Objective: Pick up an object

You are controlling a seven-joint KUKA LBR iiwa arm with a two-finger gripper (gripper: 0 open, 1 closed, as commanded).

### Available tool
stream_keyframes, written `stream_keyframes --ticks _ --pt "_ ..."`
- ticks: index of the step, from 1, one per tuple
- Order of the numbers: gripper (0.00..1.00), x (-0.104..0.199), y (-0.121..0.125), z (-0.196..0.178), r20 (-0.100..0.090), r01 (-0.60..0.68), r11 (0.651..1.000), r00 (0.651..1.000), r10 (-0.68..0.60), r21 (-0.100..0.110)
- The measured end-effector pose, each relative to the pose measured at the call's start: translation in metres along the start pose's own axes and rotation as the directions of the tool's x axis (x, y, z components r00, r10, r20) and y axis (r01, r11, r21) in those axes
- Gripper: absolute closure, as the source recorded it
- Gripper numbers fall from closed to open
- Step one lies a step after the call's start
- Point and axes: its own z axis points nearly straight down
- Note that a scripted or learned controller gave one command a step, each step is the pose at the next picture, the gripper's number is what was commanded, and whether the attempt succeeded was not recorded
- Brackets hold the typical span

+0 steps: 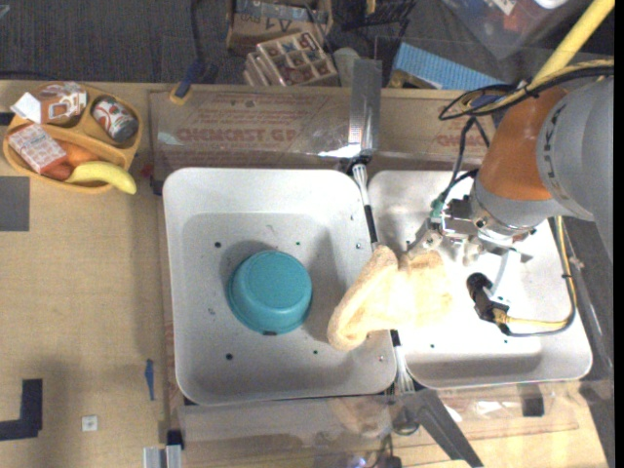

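A pale yellow cloth [390,300] lies draped over the divider between the two white bins, partly in the left bin [195,213] and partly in the right bin [546,349]. My gripper [427,246] is low in the right bin, at the cloth's upper right edge and touching or nearly touching it. I cannot make out whether the cloth is between the jaws. A teal bowl [270,292] sits upside down in the middle of the left bin, well left of the gripper.
The grey arm with its orange band [522,154] reaches in over the right bin from the upper right. A yellow tray [68,139] with a banana and snack packs sits on the bench at the far left. A cardboard wall [253,130] runs behind the bins.
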Motion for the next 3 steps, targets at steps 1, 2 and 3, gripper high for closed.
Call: stream_keyframes --ticks 1,2,3 --pt "0.0 0.0 0.0 0.0 0.0 0.0 1.0 1.0 0.0 0.0" --pt "0.0 0.011 0.027 0.018 0.003 0.25 0.968 0.968 -0.25 -0.008" --pt "0.0 -0.003 0.018 0.017 0.002 0.5 0.866 0.866 -0.5 -0.007"
